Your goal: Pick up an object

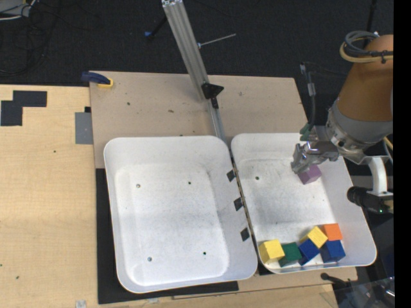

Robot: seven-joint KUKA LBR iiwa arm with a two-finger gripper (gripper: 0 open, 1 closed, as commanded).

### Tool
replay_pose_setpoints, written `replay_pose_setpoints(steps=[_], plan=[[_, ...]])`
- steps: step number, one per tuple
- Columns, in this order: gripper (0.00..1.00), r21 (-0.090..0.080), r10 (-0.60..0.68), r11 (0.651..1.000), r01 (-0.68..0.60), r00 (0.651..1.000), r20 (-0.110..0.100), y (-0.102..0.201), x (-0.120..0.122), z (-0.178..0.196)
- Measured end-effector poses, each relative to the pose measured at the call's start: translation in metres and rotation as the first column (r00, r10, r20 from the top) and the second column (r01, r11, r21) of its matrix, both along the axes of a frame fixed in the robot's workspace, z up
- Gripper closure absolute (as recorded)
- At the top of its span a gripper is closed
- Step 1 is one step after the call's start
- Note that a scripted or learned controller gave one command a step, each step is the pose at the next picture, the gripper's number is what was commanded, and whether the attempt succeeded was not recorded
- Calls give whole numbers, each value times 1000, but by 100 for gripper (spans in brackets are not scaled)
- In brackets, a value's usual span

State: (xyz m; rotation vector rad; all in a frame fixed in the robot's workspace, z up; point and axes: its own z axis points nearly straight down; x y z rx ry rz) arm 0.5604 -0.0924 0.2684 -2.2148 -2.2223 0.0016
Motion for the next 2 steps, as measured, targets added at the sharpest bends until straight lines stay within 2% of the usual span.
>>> replay_pose_setpoints(steps=[2], plan=[[100,0,1,1000,-1,1000,-3,100,7,-10]])
